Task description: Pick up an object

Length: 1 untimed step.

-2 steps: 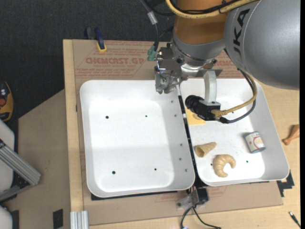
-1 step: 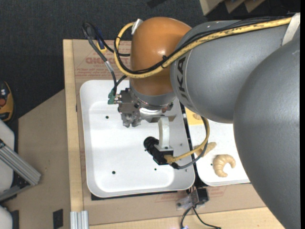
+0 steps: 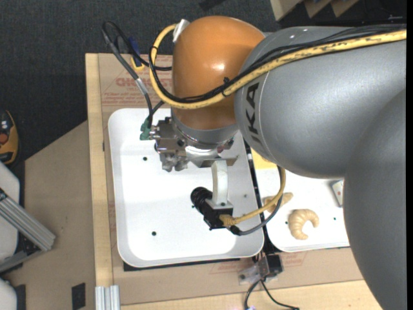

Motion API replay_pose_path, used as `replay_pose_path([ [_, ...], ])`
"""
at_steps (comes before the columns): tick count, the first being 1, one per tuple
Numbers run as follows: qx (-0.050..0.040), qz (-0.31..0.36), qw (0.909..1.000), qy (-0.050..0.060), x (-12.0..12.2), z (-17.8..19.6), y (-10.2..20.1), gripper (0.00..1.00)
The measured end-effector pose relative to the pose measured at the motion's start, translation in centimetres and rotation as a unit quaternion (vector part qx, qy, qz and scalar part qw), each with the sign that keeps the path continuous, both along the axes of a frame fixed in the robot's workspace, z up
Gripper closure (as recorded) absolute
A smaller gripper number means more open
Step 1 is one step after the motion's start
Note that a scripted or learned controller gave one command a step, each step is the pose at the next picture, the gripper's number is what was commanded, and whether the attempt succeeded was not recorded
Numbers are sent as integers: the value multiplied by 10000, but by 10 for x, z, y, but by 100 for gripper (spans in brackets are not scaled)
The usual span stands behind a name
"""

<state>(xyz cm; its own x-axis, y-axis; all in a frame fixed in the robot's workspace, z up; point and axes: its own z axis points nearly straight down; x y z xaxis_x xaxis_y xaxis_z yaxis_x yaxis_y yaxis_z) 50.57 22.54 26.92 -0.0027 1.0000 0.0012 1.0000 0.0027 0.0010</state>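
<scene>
Over the counter's [image 3: 98, 192] left-end bin [image 3: 132, 234], the tool [image 3: 171, 152] hangs; its aperture cannot be determined. A croissant-shaped object [image 3: 302, 223] lies in the right-end bin [image 3: 322, 239].

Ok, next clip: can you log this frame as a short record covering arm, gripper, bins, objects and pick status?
arm: grey arm with an orange band, reaching in from the right across both bins
gripper: gripper over the far part of the left bin; its height above the floor is unclear
left bin: left shallow white bin, under the wrist
right bin: right shallow white bin, mostly hidden by the arm
object: tan croissant-shaped object, lying in the right bin, apart from the gripper
pick status: nothing visibly held; not yet done
</scene>
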Motion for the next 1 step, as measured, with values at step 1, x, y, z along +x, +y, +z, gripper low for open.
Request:
replay_pose_path([
  [1, -1, -19, 10000, -9, 5, 14, -13, 100],
])
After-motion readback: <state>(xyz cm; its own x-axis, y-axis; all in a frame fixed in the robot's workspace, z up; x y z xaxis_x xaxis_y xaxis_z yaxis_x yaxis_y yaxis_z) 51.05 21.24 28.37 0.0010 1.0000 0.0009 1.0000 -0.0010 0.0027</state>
